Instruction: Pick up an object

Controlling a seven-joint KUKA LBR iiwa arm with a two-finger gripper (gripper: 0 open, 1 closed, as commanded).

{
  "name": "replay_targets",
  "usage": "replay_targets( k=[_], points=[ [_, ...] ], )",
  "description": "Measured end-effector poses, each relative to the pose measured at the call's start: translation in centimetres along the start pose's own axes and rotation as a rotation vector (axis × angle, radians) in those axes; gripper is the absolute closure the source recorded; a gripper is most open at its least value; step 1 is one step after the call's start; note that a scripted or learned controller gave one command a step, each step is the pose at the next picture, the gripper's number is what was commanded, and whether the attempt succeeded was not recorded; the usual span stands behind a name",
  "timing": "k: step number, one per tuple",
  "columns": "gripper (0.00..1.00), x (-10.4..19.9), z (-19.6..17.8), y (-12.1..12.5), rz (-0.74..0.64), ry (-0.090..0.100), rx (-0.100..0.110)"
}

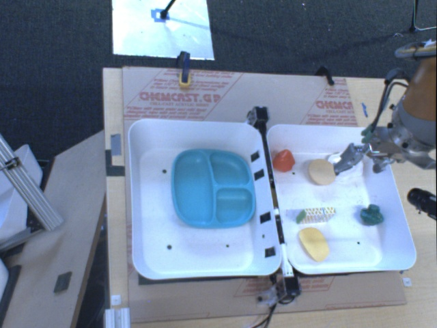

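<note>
Hovered over right bin, fingers just beside tan disc. Could not tell grip state.

Two bins, one tray, five small objects.

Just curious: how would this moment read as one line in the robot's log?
task: pick up object | gripper: right bin, by tan disc | held: nothing seen | left bin: blue tray

The arm gets chopped off by the right edge, and gripper is too small to read the fingers.
</note>
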State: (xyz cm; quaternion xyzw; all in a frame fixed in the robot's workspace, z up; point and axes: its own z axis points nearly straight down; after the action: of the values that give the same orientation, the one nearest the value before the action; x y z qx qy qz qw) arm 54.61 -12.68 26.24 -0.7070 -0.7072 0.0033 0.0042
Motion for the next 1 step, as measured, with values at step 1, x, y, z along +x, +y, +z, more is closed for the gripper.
replay_targets(
  k=[1],
  points=[
    [0.00, 0.03, -0.67, 0.19, -0.003, -0.002, -0.012]
  ],
)
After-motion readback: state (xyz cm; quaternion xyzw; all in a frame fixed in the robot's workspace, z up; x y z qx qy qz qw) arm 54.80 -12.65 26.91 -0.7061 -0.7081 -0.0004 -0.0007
